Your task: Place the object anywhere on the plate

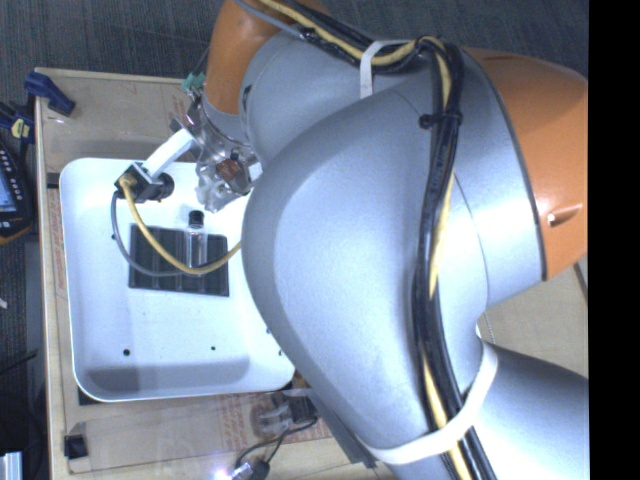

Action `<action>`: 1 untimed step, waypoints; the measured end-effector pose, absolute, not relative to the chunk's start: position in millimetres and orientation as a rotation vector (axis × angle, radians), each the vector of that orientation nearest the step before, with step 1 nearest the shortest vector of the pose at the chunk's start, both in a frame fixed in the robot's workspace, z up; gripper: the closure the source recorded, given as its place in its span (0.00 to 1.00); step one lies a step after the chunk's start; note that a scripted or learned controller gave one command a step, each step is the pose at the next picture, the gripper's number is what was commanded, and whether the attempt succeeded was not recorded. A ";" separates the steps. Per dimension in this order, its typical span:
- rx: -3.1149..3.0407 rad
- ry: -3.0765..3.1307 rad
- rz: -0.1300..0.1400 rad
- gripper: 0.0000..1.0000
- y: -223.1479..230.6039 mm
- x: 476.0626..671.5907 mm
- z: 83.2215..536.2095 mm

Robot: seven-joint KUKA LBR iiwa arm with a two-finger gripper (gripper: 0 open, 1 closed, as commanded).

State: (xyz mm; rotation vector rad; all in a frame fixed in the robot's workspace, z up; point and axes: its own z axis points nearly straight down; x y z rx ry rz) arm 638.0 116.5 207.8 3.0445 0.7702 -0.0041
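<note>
From my remote seat, the arm point(400, 258) is taking up most of the camera view, its grey shell and orange band bulging in from the right, with black and yellow cables running over it. Under it the pale wooden tabletop point(120, 103) is sitting on dark carpeted floor point(110, 13), which is showing along the top and left. One white bin point(95, 368) is lying on the tabletop at left, its right part hidden by the arm. Inside it a dark rectangular plate point(165, 268) is resting flat on the bin floor, with a yellow cable point(150, 243) looping across it. The jaws point(196, 220) are hanging over the plate's upper edge; I cannot tell how wide they are standing or whether anything is in them. I am not able to pick out the object itself. A blue clamp point(48, 90) is sitting at the tabletop's upper left corner. I am reading no legible writing or labels anywhere.
</note>
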 end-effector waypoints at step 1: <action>3.084 0.596 0.005 1.00 164.8 646.7 201.3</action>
